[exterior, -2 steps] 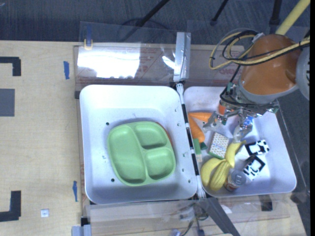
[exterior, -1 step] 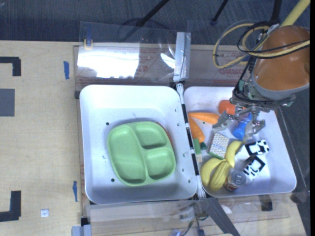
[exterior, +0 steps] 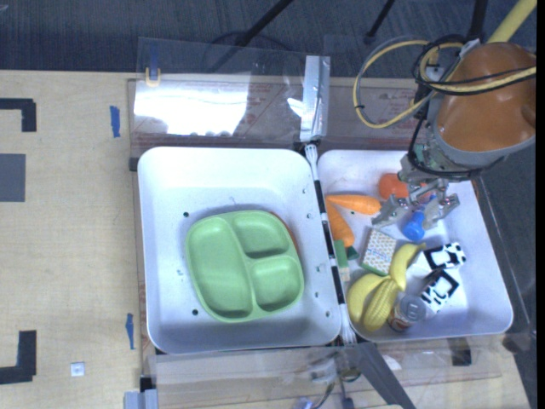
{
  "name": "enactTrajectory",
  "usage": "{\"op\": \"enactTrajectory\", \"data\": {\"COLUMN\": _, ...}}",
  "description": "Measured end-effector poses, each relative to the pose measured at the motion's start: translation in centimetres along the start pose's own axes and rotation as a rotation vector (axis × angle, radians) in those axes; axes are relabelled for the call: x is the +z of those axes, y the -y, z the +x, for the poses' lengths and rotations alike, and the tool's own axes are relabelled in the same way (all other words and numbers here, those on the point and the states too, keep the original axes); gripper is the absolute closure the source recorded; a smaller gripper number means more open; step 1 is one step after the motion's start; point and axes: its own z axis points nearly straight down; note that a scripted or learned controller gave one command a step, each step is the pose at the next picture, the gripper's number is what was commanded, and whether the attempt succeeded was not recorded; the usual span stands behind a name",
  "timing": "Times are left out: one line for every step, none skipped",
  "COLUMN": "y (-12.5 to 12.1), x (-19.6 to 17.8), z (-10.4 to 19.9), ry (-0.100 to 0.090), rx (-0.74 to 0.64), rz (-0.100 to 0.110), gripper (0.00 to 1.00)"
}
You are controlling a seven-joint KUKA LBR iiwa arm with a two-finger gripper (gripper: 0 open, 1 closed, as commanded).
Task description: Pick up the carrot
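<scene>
An orange carrot (exterior: 354, 203) lies in the right bin (exterior: 485, 254), near its upper left, pointing left. A second orange carrot-like piece (exterior: 338, 225) lies along the divider just below it. My gripper (exterior: 421, 198) hangs low over the bin's upper middle, to the right of the carrot and apart from it. An orange round thing (exterior: 388, 185) sits between the carrot and the gripper, partly hidden by the gripper.
A blue piece (exterior: 413, 227) lies just under the gripper. Yellow bananas (exterior: 380, 290), a patterned card (exterior: 378, 247), a black-and-white toy (exterior: 443, 273) and a small can (exterior: 407, 311) crowd the bin's lower half. The left bin (exterior: 162, 186) holds a green divided plate (exterior: 244, 264).
</scene>
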Motion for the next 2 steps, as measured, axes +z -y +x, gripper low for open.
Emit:
{"op": "enactTrajectory", "data": {"y": 2.2, "x": -1.8, "z": 0.1, "ry": 0.001, "rx": -0.325, "rz": -0.001, "gripper": 0.0}}
{"op": "enactTrajectory", "data": {"y": 5.6, "x": 3.4, "z": -0.8, "ry": 0.002, "rx": -0.689, "rz": -0.005, "gripper": 0.0}}
